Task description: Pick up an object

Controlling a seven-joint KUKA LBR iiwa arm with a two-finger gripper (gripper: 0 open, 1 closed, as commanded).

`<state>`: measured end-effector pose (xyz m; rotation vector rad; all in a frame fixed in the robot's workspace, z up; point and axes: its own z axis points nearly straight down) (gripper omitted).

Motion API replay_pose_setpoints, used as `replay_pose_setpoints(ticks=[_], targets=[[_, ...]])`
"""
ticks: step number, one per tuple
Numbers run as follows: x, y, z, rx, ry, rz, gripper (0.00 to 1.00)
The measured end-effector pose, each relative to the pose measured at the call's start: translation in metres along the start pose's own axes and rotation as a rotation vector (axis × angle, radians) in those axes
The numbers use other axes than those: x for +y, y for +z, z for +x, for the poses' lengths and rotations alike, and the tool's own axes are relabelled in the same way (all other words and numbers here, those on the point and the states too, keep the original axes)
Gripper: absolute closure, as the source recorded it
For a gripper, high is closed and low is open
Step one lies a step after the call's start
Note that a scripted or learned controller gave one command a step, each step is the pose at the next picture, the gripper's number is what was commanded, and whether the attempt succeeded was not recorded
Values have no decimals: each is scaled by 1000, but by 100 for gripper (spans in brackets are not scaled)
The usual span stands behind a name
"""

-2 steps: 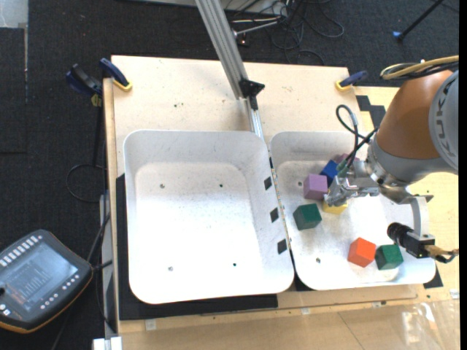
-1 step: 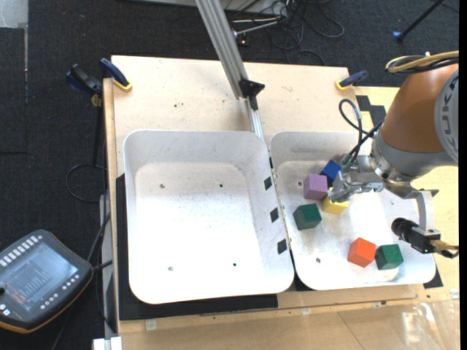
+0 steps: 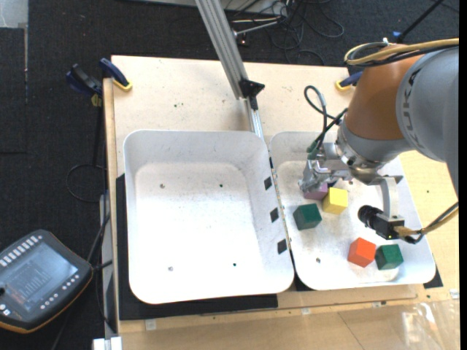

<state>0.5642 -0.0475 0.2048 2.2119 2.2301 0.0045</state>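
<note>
The claw [image 3: 315,181] is low in the right bin [image 3: 419,268], directly over a purple block [image 3: 315,192]; its opening I cannot tell. A yellow block [image 3: 336,200] lies just beside it, a green block [image 3: 307,216] a little below.

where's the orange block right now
In the camera view, the orange block lies in the right bin, near its front edge, right beside a green block on its right.
</note>
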Motion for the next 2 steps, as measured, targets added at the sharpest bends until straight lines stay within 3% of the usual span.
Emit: replay_pose_setpoints(ticks=[1,2], targets=[[28,-5,47,0,0,-1,100],[41,-3,97,0,0,0,100]])
